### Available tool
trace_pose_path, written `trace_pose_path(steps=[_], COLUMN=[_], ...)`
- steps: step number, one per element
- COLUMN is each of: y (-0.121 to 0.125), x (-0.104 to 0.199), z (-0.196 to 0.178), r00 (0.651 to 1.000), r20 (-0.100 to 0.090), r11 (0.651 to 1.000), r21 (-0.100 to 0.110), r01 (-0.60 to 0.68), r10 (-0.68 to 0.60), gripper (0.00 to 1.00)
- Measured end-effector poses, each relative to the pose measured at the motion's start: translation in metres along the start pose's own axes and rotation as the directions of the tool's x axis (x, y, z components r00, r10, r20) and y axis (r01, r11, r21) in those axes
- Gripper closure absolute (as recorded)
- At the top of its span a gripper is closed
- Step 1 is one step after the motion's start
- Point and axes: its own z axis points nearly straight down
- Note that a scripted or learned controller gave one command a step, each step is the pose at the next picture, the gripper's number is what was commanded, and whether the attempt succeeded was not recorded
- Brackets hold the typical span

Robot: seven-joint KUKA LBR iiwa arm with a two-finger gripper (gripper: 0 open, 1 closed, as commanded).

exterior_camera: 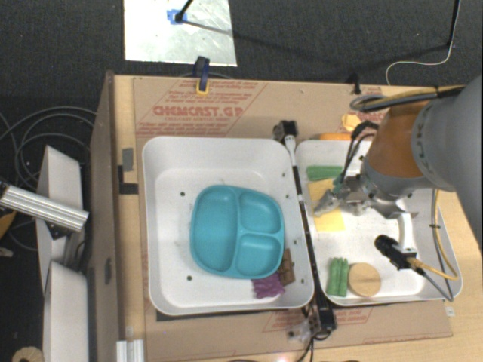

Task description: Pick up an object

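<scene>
Wooden and round, a disc (365, 280) lies at the near end of the right bin (361, 236), touching a green pod (337, 277) on its left. Across the divide, in the near corner of the left bin (162, 202), a purple scrap (266, 286) sits beside a small brown bit (287, 270); both rest against the near edge of a teal plate (235, 231) with three sections, which takes up the middle of that bin.

Farther back in the right bin, a flat yellow piece (328, 221) lies near the wall shared by the bins. The gripper (333, 196) hangs just over its far edge, at the end of the grey and orange arm (423, 142) that reaches in from the right. Whether the gripper is released, clenched or grasping the yellow piece cannot be told from this angle.

Beyond the gripper lies a green block (324, 173), and at the far rim an orange thing (332, 136) peeks out, too hidden to identify. Behind both bins the cardboard sheet (204, 108) with red print carries a blue and yellow clip (201, 74) at its far edge. A silvery panel (179, 21) lies on the dark floor past it.
</scene>
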Motion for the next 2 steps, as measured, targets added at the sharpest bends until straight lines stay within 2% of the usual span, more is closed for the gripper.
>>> trace_pose_path(steps=[1,2], y=[0.073,0.092], x=[-0.01,-0.019], z=[-0.005,-0.005], r00=[1.0,1.0], r20=[0.001,0.0], r11=[1.0,1.0], r21=[-0.004,-0.001], r01=[0.001,0.0], r10=[-0.001,0.0], gripper=[0.0,0.0])
